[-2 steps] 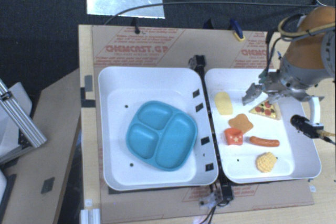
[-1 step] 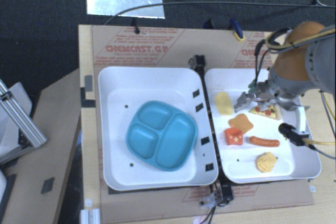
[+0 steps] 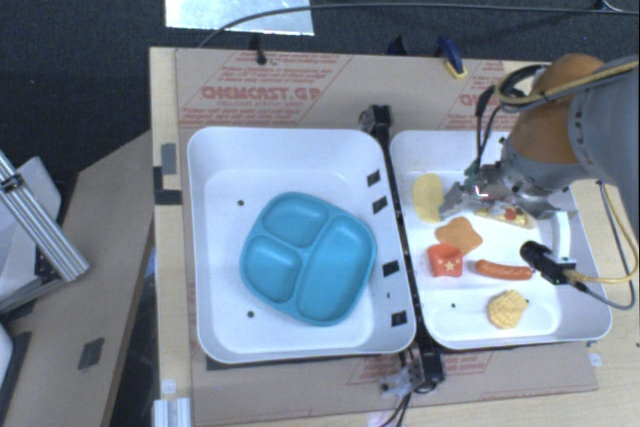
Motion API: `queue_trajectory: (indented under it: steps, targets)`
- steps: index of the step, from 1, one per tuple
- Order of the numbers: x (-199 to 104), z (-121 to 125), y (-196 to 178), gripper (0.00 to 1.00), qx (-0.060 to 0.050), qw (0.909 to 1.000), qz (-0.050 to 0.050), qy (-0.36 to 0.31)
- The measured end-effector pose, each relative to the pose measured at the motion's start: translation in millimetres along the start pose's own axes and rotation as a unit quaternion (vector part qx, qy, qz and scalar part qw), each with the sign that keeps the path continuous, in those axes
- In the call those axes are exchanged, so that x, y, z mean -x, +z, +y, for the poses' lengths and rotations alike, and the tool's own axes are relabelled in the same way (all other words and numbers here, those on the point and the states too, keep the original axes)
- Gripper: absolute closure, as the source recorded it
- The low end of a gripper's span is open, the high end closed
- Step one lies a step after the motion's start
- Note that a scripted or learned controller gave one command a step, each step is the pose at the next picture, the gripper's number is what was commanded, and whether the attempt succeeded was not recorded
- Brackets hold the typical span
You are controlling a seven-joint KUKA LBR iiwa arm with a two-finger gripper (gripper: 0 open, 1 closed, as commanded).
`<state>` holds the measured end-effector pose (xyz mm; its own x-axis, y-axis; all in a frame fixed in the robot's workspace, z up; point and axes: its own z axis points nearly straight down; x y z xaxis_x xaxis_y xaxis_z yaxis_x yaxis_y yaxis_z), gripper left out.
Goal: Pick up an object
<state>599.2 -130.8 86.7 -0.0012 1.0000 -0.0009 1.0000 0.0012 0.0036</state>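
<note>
The right bin [image 3: 578,323] holds several toy foods: a pale yellow piece [image 3: 428,195], an orange-brown piece [image 3: 458,235], a red cube [image 3: 445,261], a red sausage [image 3: 503,269] and a yellow corn-like piece [image 3: 508,309]. My gripper [image 3: 478,196] hangs low over the upper middle of that bin, just right of the pale yellow piece and above the orange-brown one. A small red item [image 3: 514,213] lies beside it. Nothing shows between the fingers.
The left bin [image 3: 215,165] carries a blue divided plate [image 3: 306,257]. A black divider with clips [image 3: 392,215] runs between the bins. The arm [image 3: 570,120] crosses the right bin's upper right, with cables [image 3: 610,255] looping by its right wall.
</note>
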Motion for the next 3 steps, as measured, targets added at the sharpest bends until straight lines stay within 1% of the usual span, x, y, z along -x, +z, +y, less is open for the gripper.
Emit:
queue_trajectory:
  steps: [1, 2, 3]
  targets:
    - [0.4, 2.0, -12.5, 1.00, 0.004, 1.0000, -0.001, 0.000]
    - [7.4, -4.4, -64.7, 1.00, 0.001, 1.0000, 0.000, 0.001]
    - [7.5, 7.4, -120.8, 1.00, 0.001, 1.0000, 0.000, -0.002]
